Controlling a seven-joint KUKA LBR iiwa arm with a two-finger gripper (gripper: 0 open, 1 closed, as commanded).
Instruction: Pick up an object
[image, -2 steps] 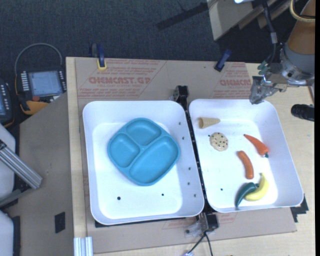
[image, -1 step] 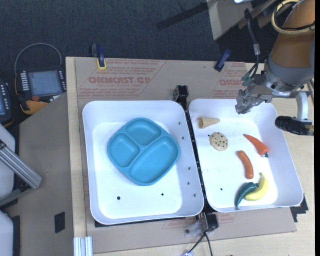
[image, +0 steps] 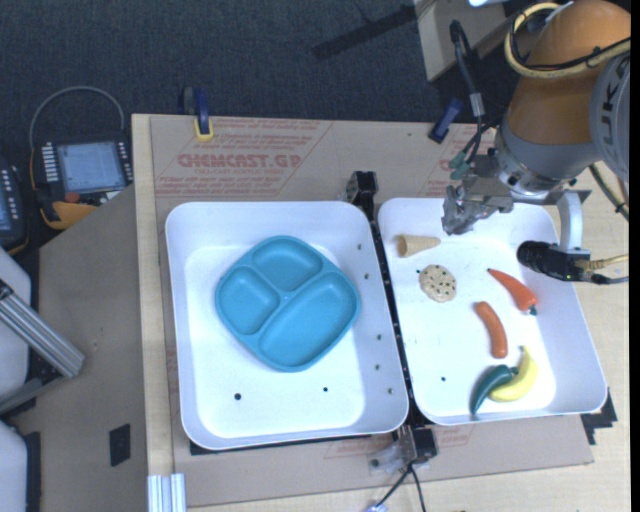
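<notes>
My gripper (image: 460, 222) hangs over the back of the right bin (image: 570, 395), just right of a small cone-shaped piece (image: 416, 244). Nothing shows between its fingers. Below it lie a round speckled cookie (image: 437, 283), a red pepper (image: 513, 289), an orange sausage-shaped piece (image: 491, 328), a yellow banana (image: 518, 380) and a dark green pepper (image: 488, 387) beside the banana.
The left bin (image: 200, 400) holds a blue divided plate (image: 288, 301). A black clamp (image: 362, 188) sits between the bins at the back. A black cylindrical part (image: 548, 259) sticks out at the right bin's right side. The arm's orange band (image: 570, 50) looms above.
</notes>
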